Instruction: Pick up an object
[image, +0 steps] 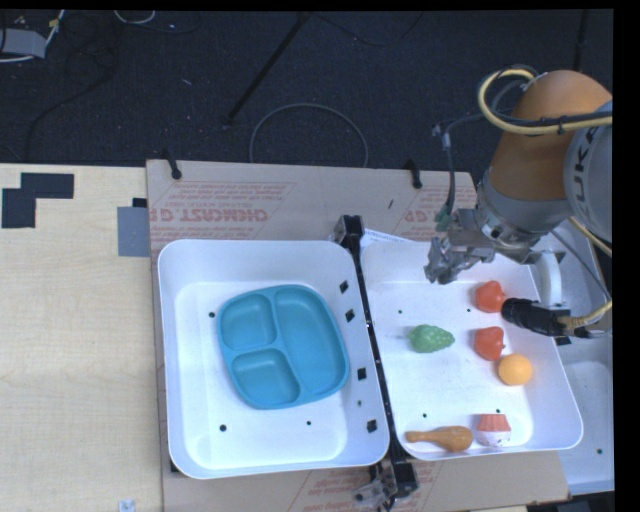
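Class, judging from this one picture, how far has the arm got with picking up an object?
Nothing looks picked yet. The claw hangs over the right bin's far end, apart from the toys. The green piece, orange ball and others lie there, so descent, grasp and lift remain.

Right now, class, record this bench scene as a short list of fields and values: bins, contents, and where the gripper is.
left bin: holds a blue divided plate
right bin: holds toy foods
green item: near the bin's middle
red items: two, right side
orange ball: below the reds
drumstick: front edge
gripper: over the right bin's back-left part, holding nothing visible
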